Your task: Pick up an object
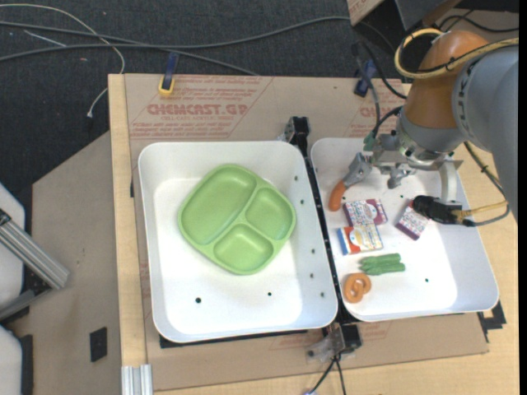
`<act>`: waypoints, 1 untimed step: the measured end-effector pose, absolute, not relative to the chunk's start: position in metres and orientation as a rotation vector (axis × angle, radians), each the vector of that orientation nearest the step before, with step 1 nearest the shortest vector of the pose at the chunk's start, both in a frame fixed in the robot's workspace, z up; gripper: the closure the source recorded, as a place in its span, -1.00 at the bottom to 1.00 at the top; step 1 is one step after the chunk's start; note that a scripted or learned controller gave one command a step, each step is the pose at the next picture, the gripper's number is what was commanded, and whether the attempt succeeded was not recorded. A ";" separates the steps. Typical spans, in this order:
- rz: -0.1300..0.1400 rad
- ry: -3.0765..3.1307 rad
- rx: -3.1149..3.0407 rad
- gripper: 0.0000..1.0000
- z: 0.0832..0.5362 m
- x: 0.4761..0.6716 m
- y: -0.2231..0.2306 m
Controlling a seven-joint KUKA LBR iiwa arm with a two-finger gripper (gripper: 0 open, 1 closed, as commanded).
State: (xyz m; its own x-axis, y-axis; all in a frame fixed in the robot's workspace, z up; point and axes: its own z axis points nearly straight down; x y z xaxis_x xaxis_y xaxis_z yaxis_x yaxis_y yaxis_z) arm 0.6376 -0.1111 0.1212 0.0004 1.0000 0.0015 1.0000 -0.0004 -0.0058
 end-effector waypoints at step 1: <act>-0.002 -2.221 -2.222 1.00 0.135 0.639 -0.111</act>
State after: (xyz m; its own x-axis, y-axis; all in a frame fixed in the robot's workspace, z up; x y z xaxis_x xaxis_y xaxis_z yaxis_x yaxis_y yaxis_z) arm 0.6394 -0.1109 0.1355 0.0002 1.0000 0.0011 1.0000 -0.0002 0.0009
